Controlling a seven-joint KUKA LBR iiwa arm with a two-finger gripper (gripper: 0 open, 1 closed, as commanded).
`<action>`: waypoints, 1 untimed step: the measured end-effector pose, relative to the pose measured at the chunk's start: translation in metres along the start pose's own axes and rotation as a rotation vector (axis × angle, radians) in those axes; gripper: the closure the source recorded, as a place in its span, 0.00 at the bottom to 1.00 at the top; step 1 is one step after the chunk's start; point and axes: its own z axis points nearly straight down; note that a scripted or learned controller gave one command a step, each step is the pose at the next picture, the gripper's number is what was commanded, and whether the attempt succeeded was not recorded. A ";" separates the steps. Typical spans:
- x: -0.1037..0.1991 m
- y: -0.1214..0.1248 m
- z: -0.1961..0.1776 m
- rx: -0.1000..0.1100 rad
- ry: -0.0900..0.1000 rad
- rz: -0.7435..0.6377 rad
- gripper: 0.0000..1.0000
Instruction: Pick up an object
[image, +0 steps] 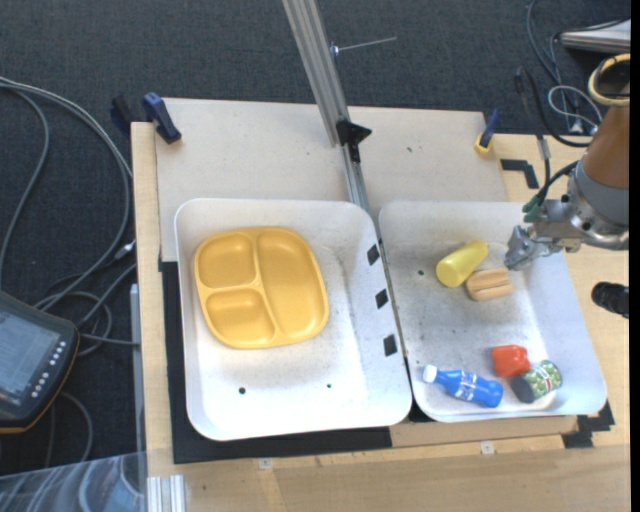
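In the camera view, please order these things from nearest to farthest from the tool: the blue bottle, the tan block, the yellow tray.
Measured from the tool:
1. Tan block, right bin, just beside it.
2. Blue bottle, right bin's near edge.
3. Yellow tray, in the left bin.

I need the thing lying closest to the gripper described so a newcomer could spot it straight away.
Start at the right-hand white bin. In its upper half, just below and left of the gripper, lies a small tan bun-shaped toy. It touches a yellow cup lying on its side, but it is flatter, brown-beige and ridged.
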 end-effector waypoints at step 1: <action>0.055 -0.018 0.005 0.010 0.006 -0.004 1.00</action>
